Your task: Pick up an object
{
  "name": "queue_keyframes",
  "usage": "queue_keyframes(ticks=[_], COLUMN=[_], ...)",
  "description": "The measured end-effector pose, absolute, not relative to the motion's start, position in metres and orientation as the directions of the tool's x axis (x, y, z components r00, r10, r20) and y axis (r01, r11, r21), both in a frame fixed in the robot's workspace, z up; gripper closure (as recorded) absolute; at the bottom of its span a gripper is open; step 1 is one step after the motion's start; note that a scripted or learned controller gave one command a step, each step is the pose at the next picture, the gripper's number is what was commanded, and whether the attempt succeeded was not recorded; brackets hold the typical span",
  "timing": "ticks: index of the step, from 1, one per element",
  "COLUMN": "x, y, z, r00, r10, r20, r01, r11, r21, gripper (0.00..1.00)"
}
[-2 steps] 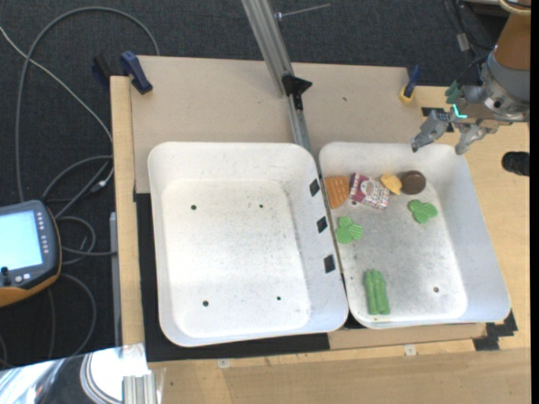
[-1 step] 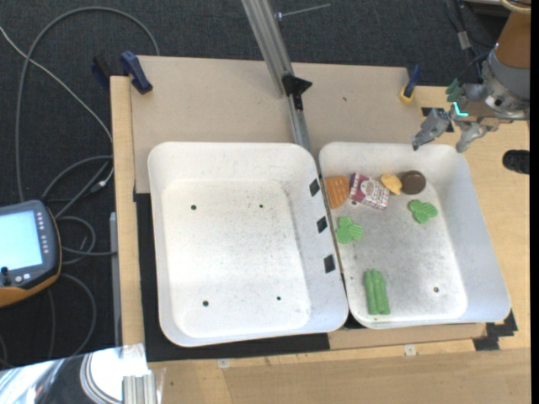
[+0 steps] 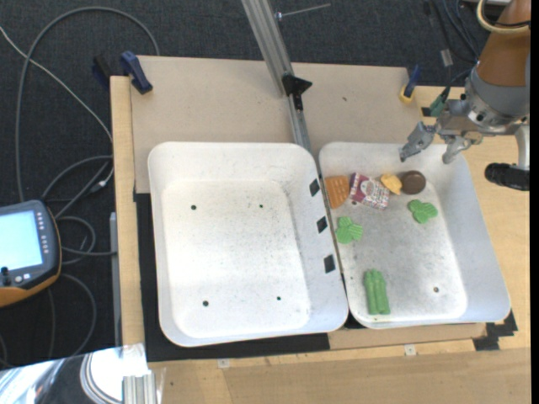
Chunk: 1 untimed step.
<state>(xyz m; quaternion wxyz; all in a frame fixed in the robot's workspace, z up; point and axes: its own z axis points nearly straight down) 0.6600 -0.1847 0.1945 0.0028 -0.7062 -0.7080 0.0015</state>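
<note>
My gripper (image 3: 435, 146) hangs open over the far edge of the right bin (image 3: 480, 251), its two fingers spread with nothing between them. Just below it, at the bin's far end, lie a brown round object (image 3: 413, 182), a small yellow piece (image 3: 391, 183), a maroon-and-white packet (image 3: 368, 190) and an orange block (image 3: 337, 190). Further toward the front are a green piece (image 3: 424, 212), a second green piece (image 3: 349, 230) and a long green object (image 3: 376, 292).
The left bin (image 3: 168, 183) sits beside the right one, with black clips along the shared edge. A slanted metal pole (image 3: 268, 36) rises behind the bins. Blue clamps (image 3: 136, 71) hold the board's far corners. A handheld pendant (image 3: 24, 247) lies at the left.
</note>
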Motion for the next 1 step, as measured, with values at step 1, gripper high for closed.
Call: queue_keyframes(ticks=[1], x=[0.6568], y=[-0.1762], z=[0.135], r00=[-0.002], r10=[1.0], r20=[0.002], r01=[1.0], r11=[0.002], r21=[-0.007], gripper=[0.0])
